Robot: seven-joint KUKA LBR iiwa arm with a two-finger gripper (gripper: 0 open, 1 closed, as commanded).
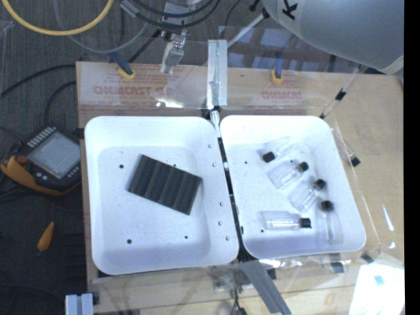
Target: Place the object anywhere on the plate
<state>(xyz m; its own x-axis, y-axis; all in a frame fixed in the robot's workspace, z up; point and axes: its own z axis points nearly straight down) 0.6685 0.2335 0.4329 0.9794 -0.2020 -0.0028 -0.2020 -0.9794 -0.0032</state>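
Clear plastic bottles (289, 173) with black caps lie scattered in the right bin (341, 231), five or so, some touching. In the left bin (98, 241) a dark ribbed plate (164, 184) lies flat, turned at a slant. The hand (172, 56) hangs beyond the far edge of the bins, above the bench (374, 126); I cannot tell its grip.
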